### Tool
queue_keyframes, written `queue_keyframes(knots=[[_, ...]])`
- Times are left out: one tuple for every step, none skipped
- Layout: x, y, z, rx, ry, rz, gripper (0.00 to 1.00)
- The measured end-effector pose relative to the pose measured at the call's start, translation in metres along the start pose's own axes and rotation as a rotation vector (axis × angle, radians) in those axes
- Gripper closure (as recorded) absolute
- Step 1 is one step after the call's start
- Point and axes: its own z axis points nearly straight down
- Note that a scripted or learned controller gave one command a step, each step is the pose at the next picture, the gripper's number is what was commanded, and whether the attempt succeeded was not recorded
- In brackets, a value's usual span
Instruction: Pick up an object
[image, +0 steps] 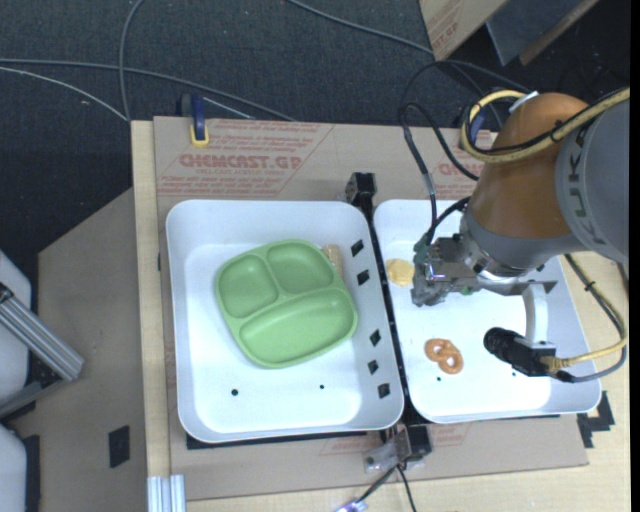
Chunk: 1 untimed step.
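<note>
A small brown pretzel lies on the floor of the right bin, towards its front. A pale yellow piece rests near that bin's left wall, further back. My gripper hangs over the right bin, just right of the yellow piece and behind the pretzel. Its tips are dark and bunched under the wrist, and nothing is visibly held there. The grey arm with its orange band covers the back right of this bin.
A green divided plate lies in the middle of the left bin. A tan scrap pokes out behind the plate's right edge. Black clips line the wall between the bins.
</note>
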Motion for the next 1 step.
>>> queue_keyframes(knots=[[0.0533,0.009,0.0093,0.001,0.0,0.001,1.0]])
